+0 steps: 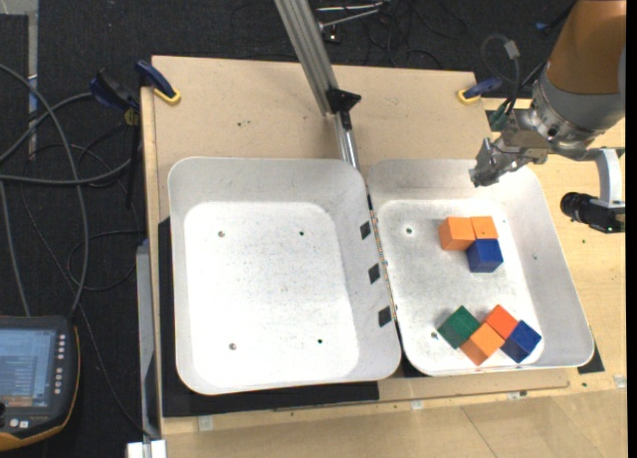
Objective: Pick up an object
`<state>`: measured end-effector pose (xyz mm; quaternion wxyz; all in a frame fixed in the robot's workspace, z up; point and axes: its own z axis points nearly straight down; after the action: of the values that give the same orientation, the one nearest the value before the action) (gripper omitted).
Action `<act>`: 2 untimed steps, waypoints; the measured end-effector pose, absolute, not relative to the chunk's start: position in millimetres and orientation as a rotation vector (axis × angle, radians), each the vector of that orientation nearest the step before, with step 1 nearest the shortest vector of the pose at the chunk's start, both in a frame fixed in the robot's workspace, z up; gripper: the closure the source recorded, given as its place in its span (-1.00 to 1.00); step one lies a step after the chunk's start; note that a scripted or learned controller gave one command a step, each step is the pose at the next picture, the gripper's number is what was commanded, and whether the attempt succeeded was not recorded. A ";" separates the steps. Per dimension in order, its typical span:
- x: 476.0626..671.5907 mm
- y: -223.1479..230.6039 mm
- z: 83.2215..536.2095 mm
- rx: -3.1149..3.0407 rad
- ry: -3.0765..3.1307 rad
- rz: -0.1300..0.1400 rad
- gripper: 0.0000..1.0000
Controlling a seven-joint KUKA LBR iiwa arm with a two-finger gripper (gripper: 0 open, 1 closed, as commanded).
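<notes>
The gripper [488, 169] was seen over the far rim of the right bin [557, 247], nothing visibly held; whether it was open or closed could not be told. Two orange blocks [468, 231] and a blue block [485, 254] were clustered mid-bin. Green [459, 327], orange [491, 334] and blue [521, 341] blocks were grouped near its front edge.

Matt speckled white plastic bins [269, 177] on a raw fibreboard bench [249, 98].
</notes>
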<state>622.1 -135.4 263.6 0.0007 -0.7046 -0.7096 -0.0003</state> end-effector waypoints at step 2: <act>597.5 -28.2 264.3 -2.210 -2.229 -0.001 1.00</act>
<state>597.5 -28.2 264.3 0.0013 -0.7040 -0.7102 -0.0003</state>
